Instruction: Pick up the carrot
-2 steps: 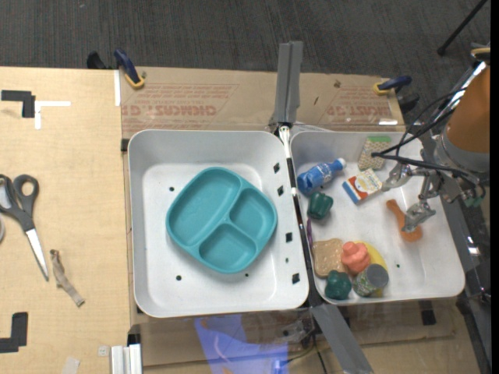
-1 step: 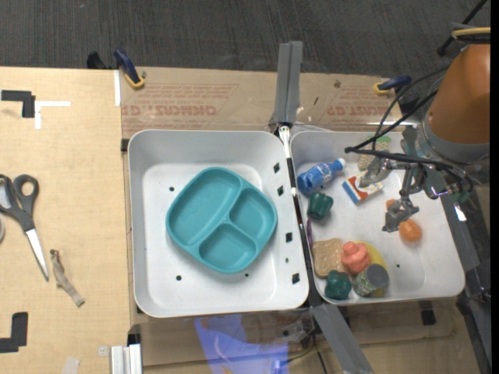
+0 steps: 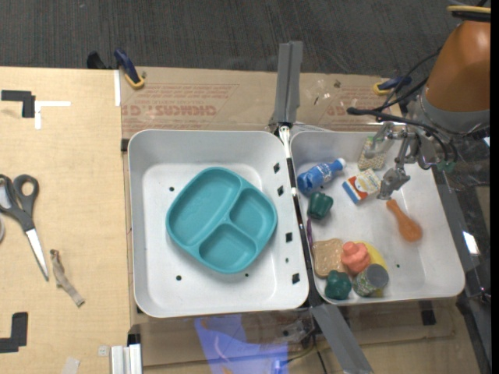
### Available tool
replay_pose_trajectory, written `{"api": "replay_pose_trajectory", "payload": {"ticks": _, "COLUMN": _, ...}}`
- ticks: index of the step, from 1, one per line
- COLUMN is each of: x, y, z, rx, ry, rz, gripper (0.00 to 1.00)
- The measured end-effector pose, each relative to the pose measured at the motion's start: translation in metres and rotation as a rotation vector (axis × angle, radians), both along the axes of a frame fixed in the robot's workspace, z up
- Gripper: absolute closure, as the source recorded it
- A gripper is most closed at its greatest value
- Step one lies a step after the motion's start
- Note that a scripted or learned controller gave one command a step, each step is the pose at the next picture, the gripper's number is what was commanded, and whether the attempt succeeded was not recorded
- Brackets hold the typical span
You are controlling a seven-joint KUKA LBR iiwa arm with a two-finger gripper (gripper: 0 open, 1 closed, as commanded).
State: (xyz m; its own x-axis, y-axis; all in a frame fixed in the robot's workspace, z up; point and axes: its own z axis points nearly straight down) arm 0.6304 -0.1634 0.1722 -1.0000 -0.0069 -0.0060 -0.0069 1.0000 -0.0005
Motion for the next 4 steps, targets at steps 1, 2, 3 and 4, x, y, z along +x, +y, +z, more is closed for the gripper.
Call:
{"api": "replay_pose_trajectory", "payload": {"ticks": 1, "x": -0.064, "y": 0.027, "z": -0.031, "rx": 0.000, "ry": 0.004, "rz": 0.092, "gripper": 0.00}}
{"api": "replay_pose_trajectory", "payload": {"ticks": 2, "x": -0.047, "y": -0.037, "z": 0.001, "rx": 0.000, "ry": 0.000, "rz": -0.147, "gripper": 0.00}}
{"api": "replay_pose_trajectory", "payload": {"ticks": 3, "x": -0.019, "y": -0.058, "z": -0.079, "rx": 0.002, "ry": 0.001, "rz": -0.507, "gripper": 0.00}}
{"api": "replay_pose_trajectory", "payload": {"ticks": 4, "x": -0.017, "y": -0.058, "z": -0.068, "rx": 0.000, "ry": -0.006, "rz": -0.504, "gripper": 1.00}}
